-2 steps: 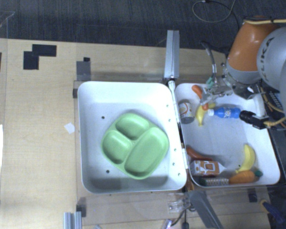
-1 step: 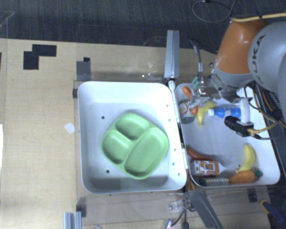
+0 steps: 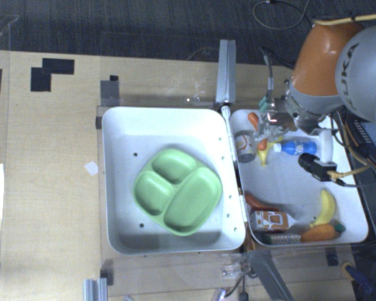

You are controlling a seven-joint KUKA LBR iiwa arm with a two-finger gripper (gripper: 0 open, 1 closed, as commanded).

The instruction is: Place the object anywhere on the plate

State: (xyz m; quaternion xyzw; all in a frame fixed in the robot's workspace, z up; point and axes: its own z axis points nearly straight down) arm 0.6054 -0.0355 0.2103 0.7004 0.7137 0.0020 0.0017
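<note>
The arm (image 3: 363,55) reaches in from the right, its orange band (image 3: 316,58) bright above the wrist, and the gripper (image 3: 272,127) hangs over the far end of the right bin (image 3: 362,215). How wide the claw stands cannot be told from this angle, and nothing can be seen clamped in it.

Just beside the gripper, toward the arm, a blue bottle (image 3: 297,148) lies on its side on the bin floor. On the other side, against the wall shared with the left bin, sits a small can (image 3: 243,146), with an orange piece (image 3: 254,119) beyond it in the far corner. A small orange and yellow bit (image 3: 263,152) sits right under the gripper, too small to identify, and whether it touches the claw is unclear.

Down at the near end of the same bin there is a crowd: a banana (image 3: 326,207) curving along the right wall, a carrot (image 3: 319,232) below it, a little printed carton (image 3: 269,219), a red strip (image 3: 257,200) just above the carton, and a dark bar (image 3: 282,238) along the near wall.

The green plate (image 3: 178,190), with its three compartments, sits in the middle of the left bin (image 3: 113,168), turned at a slant and well apart from the gripper. Every loose thing, the bottle included, lies in the right bin, across the dividing wall from the plate. Both bins rest on the pale bench (image 3: 50,180).
</note>
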